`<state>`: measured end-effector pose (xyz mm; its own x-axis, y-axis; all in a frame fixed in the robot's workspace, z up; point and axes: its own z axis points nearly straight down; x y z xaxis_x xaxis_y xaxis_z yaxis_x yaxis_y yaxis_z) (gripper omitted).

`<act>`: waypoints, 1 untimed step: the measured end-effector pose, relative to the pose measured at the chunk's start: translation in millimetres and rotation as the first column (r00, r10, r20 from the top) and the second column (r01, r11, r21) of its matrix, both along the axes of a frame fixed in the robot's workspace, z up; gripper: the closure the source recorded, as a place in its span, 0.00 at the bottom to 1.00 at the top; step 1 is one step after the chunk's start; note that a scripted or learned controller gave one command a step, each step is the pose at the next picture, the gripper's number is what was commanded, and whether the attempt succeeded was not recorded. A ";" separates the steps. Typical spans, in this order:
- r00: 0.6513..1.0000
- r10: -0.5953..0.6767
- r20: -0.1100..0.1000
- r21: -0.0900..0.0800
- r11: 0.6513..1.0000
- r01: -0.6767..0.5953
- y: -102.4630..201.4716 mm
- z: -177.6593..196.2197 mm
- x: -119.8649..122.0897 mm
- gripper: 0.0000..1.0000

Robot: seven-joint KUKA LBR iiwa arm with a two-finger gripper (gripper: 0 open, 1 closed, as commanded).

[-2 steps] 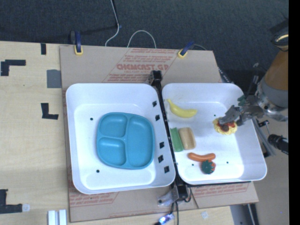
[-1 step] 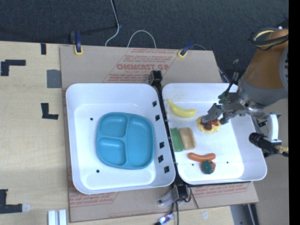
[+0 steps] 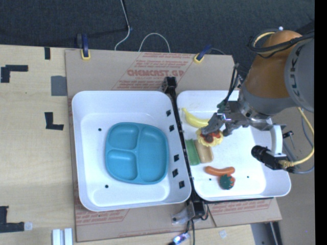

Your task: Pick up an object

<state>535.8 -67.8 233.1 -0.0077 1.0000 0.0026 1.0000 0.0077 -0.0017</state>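
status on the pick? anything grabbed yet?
Done: the arm has reached into the right bin, and the gripper sits low over the cluster of toy food beside the banana. In hand: a small red piece sits right at its tips, but a firm grasp can't be confirmed. Left: secure it and lift. The blue plate lies in the left bin.

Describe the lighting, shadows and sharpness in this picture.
Camera view: even, soft light; the white bins are bright but not blown out. The blue plate casts hardly any shadow, and a faint one lies under the arm. Focus is fair, yet the small toys by the hand look soft and hard to tell apart.
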 end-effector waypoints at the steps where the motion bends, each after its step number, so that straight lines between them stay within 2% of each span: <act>1: 1.000 -0.001 -0.001 -0.001 1.000 0.001 50.3 -2.1 -6.0 1.00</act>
<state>529.8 -17.5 231.0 -0.0067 1.0000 0.0015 1.0000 0.0067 -0.0027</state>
